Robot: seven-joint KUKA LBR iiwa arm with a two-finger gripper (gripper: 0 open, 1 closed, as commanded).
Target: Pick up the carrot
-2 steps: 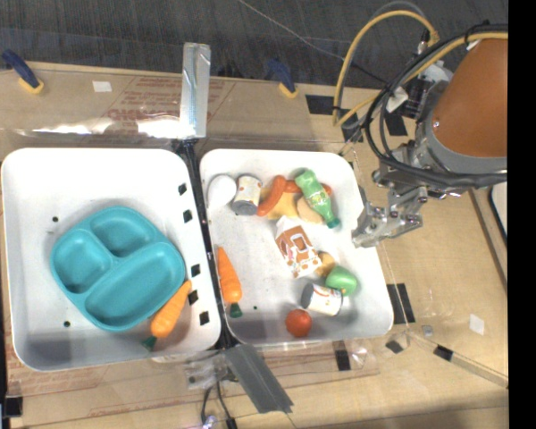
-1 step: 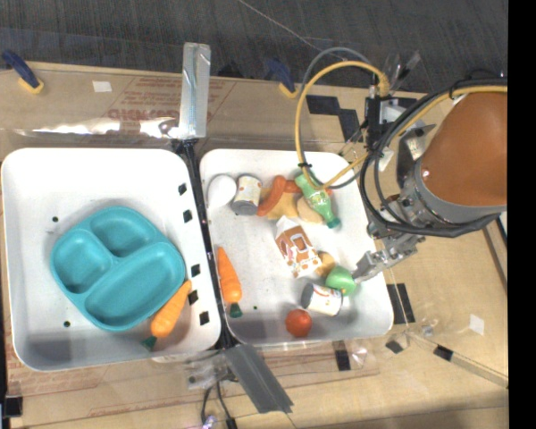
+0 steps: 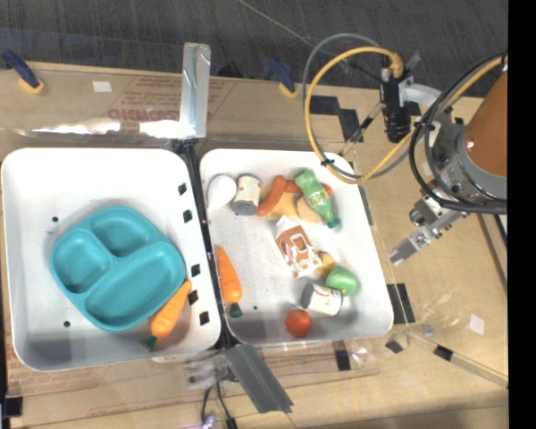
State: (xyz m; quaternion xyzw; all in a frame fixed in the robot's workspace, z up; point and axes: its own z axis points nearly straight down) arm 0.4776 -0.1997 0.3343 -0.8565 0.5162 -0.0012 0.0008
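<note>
Nearest the camera, one carrot (image 3: 169, 312) is seen in the left bin (image 3: 22, 239), propped against the near right edge of the teal plate (image 3: 116, 266), leaf end pointed away from the plate; it is judged to rest there because plate rim and bin wall wedge it. A second carrot (image 3: 228, 277) is seen just right of the plate, across the divider in the right bin (image 3: 357, 199), laid along that bin's left wall. Both are orange, tapered and smooth, with small dark green tops. Which one is meant cannot be told; the second is judged the easier reach. Further right of the plate, a tomato (image 3: 297, 322), a white cup (image 3: 324, 300) and a carton (image 3: 297, 244) are clustered, well apart from both carrots. Right of the plate and further back, a green bottle (image 3: 314, 197) and a can (image 3: 245, 195) are grouped. The gripper (image 3: 422, 232) is parked far right of the plate, outside both bins, with nothing grasped; whether the claw is released or clenched cannot be told.
</note>
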